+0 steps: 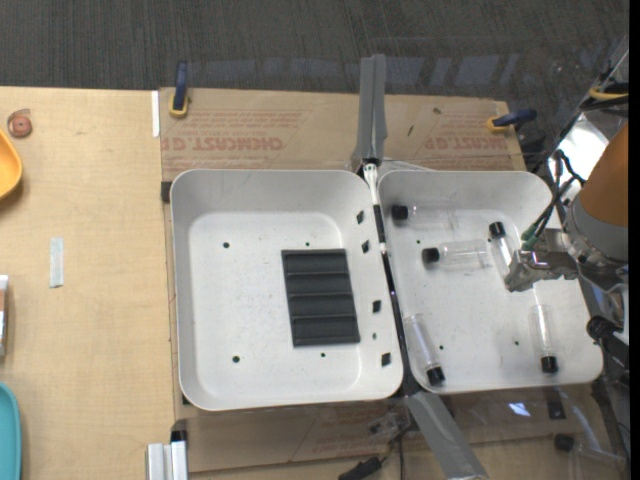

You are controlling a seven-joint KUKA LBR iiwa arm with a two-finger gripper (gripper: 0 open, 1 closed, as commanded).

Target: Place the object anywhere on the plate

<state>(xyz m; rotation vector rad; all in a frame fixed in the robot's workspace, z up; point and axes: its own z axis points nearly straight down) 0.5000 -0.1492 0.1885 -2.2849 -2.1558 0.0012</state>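
The gripper (517,273) hovers over the right bin (470,353); its grip state cannot be told. A clear tube (462,256) lies just left of it, and the dark plate (320,297) sits far left.

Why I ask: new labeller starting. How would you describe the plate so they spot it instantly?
Look at the left bin of the two white ones. The plate lies flat near its middle. It is a dark ribbed rectangle, unlike the clear black-capped tubes in the right bin.

white bins (190,268), black ridged plate (320,297), clear black-capped tubes (455,256)
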